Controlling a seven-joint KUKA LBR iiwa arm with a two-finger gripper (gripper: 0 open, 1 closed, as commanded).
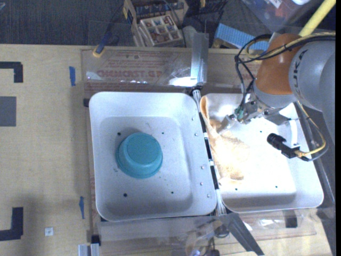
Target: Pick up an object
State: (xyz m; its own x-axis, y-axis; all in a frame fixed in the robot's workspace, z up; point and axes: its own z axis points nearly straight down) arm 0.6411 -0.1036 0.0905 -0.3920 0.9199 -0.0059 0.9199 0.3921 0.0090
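A teal bowl (139, 154) lies upside down in the middle of the left white bin (106, 111). A tan, cloth-like thing (230, 152) lies along the left side of the right white bin (277, 191), reaching up to its back left corner. My gripper (233, 119) hangs low over the upper part of that tan thing, at or just above its surface. The grey arm with its orange band (274, 68) comes in from the upper right. Nothing can be made out in the gripper's grasp.
A black part on a cable (280, 143) hangs from the arm over the right bin's middle. Boxes, a metal bracket (199, 57) and clutter stand behind the bins. A plastic-covered sheet (133, 73) lies behind the left bin.
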